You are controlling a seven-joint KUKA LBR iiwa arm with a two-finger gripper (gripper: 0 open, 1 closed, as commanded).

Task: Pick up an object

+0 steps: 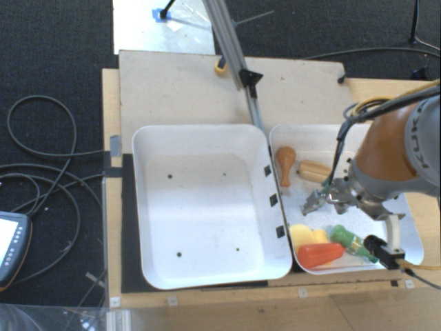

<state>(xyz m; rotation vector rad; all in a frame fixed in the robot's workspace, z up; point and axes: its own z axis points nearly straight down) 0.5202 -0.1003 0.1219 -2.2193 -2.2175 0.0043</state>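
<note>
My gripper hangs over the middle of the right bin, its metal fingers spread open with nothing between them. Below it, at the bin's front, lie a yellow piece, a red-orange carrot-like piece and a green piece. Behind the gripper lie a brown wooden pestle-shaped piece and a tan wooden cylinder. The arm's orange band covers the bin's right part.
The left bin sits beside the right one, sharing a black-clipped edge. A metal pole slants over the back board. Cables and a tablet lie on the floor at left.
</note>
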